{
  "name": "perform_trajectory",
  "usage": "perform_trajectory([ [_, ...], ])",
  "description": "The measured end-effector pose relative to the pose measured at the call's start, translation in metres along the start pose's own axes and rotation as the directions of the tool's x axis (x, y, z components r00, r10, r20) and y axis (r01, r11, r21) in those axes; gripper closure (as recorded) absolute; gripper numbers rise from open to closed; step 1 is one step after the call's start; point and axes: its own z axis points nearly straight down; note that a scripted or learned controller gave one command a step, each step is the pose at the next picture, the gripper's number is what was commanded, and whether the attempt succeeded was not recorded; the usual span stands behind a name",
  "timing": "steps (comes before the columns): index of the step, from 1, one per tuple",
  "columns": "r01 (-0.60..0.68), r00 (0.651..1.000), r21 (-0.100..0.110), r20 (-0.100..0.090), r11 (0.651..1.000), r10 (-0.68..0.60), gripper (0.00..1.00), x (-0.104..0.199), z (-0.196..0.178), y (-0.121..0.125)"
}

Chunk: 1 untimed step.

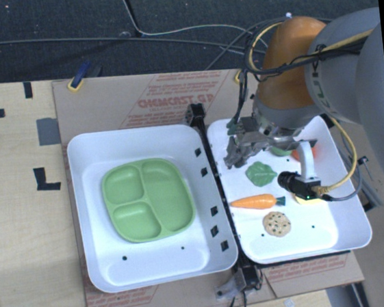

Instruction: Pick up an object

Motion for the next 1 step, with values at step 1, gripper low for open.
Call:
perform_trajectory([
  [1,0.0,1.0,0.002,0.0,1.0,0.0,1.0,0.0551,0.0059,-0.0224],
])
